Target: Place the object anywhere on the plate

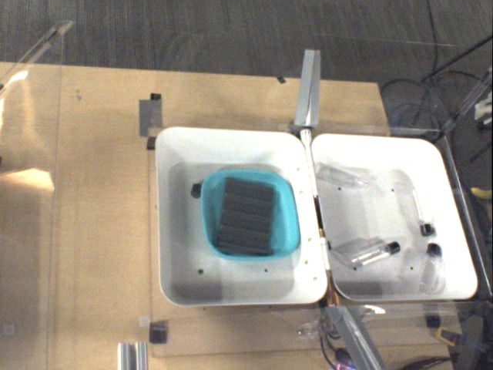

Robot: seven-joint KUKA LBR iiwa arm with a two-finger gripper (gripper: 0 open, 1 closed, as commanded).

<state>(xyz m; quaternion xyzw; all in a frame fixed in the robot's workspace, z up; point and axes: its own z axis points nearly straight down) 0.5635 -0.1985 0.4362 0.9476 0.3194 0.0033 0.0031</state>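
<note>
Dark ridged block on the turquoise plate, in the left bin.

We see the dark grey ridged block (246, 218) lying flat on the turquoise plate (289, 222), fully inside its rim, and the plate sits in the middle of the left bin (173, 206). In the right bin (454, 206) we see several clear tubes with black caps; one tube (373, 251) lies tilted near the bottom left, and two lie near the right wall. About the gripper's state we cannot tell anything.
</note>
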